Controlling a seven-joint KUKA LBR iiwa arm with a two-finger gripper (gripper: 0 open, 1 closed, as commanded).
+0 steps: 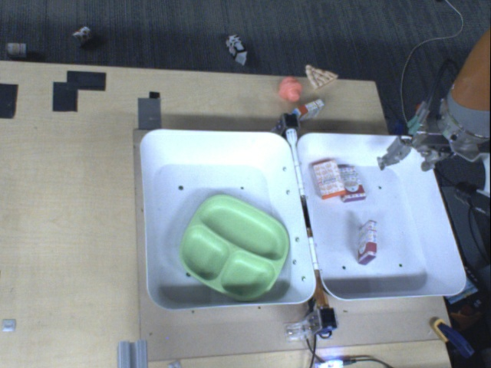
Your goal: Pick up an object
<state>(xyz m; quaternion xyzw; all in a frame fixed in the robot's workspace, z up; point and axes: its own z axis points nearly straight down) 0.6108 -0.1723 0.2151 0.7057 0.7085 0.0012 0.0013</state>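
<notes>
The right bin [399,282] holds two small items. A red and white packet [335,180] lies flat near its back left. A small red and white carton [367,241] lies toward the middle. My gripper [407,156] hangs over the bin's back right corner, well to the right of the packet. Its fingers are spread open with nothing between them. A green divided plate [235,245] rests in the left bin [165,167].
Behind the bins on the bench lie a pink ball [290,89], a tan wedge [321,76] and a small tube [308,110]. Cables run at the right of the bench, and a clip [311,326] sits at the front between the bins.
</notes>
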